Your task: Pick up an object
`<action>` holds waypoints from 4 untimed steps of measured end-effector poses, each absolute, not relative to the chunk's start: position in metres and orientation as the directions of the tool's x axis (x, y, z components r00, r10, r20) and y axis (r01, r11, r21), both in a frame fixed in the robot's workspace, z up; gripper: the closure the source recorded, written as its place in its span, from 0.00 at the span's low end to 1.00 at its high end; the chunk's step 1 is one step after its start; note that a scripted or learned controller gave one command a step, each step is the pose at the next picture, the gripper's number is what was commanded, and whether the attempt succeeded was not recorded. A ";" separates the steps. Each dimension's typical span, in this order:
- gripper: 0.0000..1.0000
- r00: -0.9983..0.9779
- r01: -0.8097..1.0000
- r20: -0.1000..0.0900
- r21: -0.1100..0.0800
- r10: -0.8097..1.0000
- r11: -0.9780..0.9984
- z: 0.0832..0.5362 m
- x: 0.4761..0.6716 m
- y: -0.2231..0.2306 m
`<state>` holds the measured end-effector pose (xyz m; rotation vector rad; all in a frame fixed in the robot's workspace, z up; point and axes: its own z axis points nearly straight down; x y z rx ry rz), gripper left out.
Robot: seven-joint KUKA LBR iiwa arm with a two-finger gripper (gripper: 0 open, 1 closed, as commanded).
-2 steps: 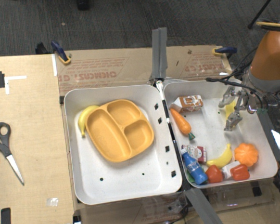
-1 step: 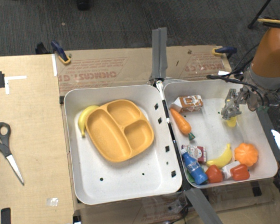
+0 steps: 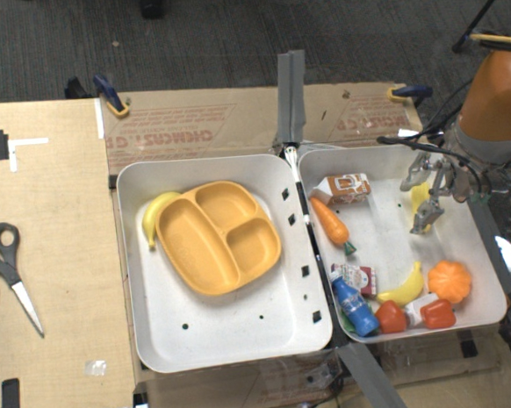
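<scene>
My gripper [image 3: 424, 198] hangs over the back right part of the right bin [image 3: 475, 241], below the grey wrist with the orange band. A small yellow object [image 3: 419, 195] shows right at the gripper; whether it is gripped I cannot tell. In the same bin lie a carrot [image 3: 332, 222], a brown carton [image 3: 348, 188], a small banana [image 3: 403, 286], an orange round fruit [image 3: 449, 281], a blue bottle [image 3: 355, 305], a red-and-white packet [image 3: 360, 277] and two red pieces [image 3: 391, 317] along the front.
The left bin [image 3: 159, 321] holds an orange divided plate [image 3: 217, 237] with a yellow banana [image 3: 155, 215] tucked at its left rim. Scissors [image 3: 10, 271] lie on the wooden bench at the far left. Cardboard [image 3: 196, 124] sits behind the bins.
</scene>
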<state>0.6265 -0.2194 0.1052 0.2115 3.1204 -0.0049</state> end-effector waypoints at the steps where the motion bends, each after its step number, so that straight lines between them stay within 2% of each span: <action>1: 0.00 -0.987 0.160 -0.006 0.000 0.160 0.987 0.094 0.621 -0.220; 2: 1.00 -0.987 0.157 -0.013 -0.002 0.157 0.988 0.106 0.623 -0.220; 3: 0.00 -0.987 0.158 -0.013 -0.002 0.157 0.988 0.106 0.623 -0.220; 4: 0.00 -0.982 0.189 -0.008 0.000 0.189 0.982 0.095 0.626 -0.221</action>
